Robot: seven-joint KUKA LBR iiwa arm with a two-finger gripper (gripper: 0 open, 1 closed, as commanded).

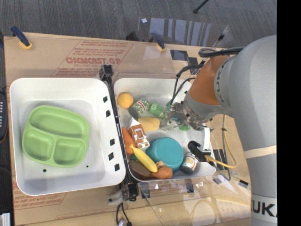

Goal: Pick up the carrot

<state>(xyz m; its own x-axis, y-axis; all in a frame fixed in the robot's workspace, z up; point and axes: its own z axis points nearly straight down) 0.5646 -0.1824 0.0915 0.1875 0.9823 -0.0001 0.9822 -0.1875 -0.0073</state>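
Two shallow white bins sit side by side on a brown bench. The left bin (pixel 19 126) takes up the left half of the frame and holds a green divided plate (pixel 56 135), lying flat toward its left side. The right bin (pixel 141 84) sits at centre right and is crowded with toy food and small items.

The carrot (pixel 128 140) lies along the left wall of the right bin, at its lower left, pointing roughly up and down the frame. Just beside it to the right is a small white and red carton (pixel 139 134), and below that a yellow banana (pixel 145 159) lies at a slant. A teal bowl (pixel 167 153) sits upside down near the bin's lower middle. A yellow ball (pixel 125 100) rests in the bin's upper left corner, with a pale yellow potato-shaped piece (pixel 149 124) below and to the right of it.

The grey arm (pixel 249 107) with its orange band comes in from the right of the frame. Its gripper (pixel 175 117) is down in the upper right part of the right bin, among green items, well apart from the carrot. How far it is spread, and whether it has anything in its grasp, cannot be told from here.
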